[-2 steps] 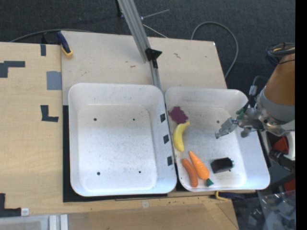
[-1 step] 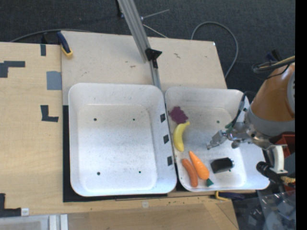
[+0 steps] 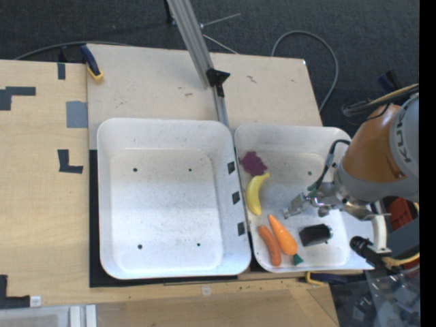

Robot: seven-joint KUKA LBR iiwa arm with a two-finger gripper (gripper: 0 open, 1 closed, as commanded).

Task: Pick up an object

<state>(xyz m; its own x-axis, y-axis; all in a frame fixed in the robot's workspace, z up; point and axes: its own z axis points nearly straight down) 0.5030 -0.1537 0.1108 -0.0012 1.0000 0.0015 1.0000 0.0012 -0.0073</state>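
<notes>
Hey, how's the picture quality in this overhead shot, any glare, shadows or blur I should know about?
In the camera view, light is even and soft; the left bin looks bright but keeps its speckle, with no hard glare. The banana, two carrots and black block in the right bin cast only faint shadows. The gripper looks slightly soft and small, so fine detail there is unclear.

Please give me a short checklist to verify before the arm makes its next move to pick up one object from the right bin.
1. Objects within reach in the right bin: ok; banana, two carrots, purple piece, black block.
2. Gripper over the right bin: ok.
3. Gripper holding nothing: cannot tell.
4. Carrots apart: not ok; they lie close together.
5. Black block free of neighbours: ok.
</notes>
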